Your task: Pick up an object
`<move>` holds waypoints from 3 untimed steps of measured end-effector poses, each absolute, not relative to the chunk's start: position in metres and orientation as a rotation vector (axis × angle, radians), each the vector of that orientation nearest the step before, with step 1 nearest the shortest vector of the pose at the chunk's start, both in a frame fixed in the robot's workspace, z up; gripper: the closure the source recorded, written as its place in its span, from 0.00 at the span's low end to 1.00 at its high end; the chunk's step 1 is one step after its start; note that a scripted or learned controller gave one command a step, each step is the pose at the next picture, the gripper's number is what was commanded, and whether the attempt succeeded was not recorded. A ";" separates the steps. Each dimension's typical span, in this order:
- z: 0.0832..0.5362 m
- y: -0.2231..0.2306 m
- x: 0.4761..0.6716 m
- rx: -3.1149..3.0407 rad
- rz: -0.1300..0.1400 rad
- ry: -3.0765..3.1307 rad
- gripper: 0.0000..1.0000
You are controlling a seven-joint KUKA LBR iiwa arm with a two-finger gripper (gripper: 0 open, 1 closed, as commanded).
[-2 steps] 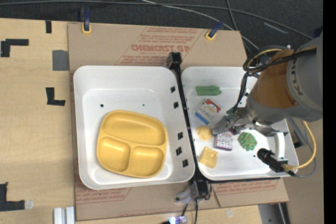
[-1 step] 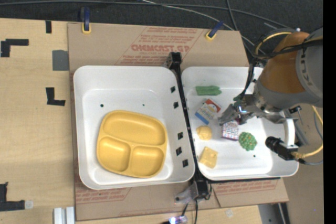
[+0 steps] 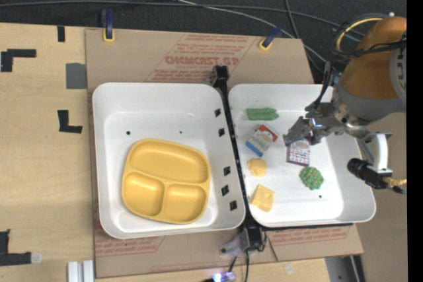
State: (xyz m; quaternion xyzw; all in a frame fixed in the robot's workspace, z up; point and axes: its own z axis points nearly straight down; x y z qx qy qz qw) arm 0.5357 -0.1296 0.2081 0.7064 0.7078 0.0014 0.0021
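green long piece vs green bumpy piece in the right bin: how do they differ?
Shape: the long green piece is a flat, elongated bar; the bumpy green piece is round and knobbly.
Place: the long green piece lies near the bin's far wall; the bumpy green piece sits nearer the front, on the arm's side.
Neighbours: the gripper hangs closer to the bumpy green piece.
Both are green and lie loose in the right bin.

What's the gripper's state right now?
Gripper: over the right bin, just above a small card packet; open or closed cannot be told.
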 end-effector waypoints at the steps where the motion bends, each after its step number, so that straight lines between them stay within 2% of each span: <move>1: 0.252 -0.130 0.537 2.217 0.003 2.221 1.00; 2: 0.255 -0.076 0.543 2.215 0.001 2.230 1.00; 3: 0.238 -0.021 0.543 2.216 -0.001 2.230 1.00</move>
